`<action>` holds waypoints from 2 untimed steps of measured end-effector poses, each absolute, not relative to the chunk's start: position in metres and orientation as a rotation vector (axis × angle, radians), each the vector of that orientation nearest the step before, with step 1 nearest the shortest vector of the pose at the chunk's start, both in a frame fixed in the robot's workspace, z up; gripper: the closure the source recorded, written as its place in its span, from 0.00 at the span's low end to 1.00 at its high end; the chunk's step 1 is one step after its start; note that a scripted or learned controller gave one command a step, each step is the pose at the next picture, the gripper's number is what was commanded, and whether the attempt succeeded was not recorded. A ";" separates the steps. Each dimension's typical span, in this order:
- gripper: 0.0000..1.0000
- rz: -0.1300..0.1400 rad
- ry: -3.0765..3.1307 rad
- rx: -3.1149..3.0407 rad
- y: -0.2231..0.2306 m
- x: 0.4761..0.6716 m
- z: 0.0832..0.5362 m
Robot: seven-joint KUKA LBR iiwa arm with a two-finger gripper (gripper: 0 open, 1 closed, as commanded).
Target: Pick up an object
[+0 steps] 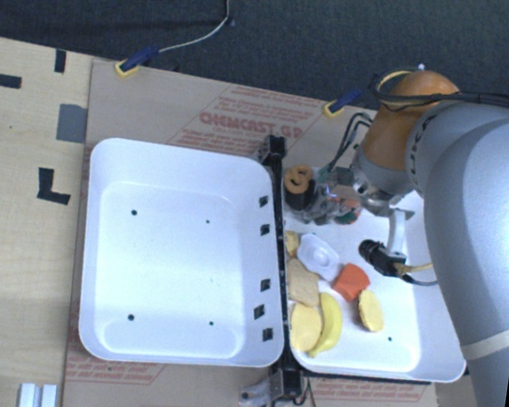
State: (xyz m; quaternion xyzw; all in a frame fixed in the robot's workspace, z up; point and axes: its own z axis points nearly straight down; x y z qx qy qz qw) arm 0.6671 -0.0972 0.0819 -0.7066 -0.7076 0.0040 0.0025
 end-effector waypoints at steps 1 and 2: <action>1.00 0.013 -2.219 -2.218 -0.097 0.667 0.082; 1.00 0.012 -2.219 -2.217 -0.097 0.667 0.082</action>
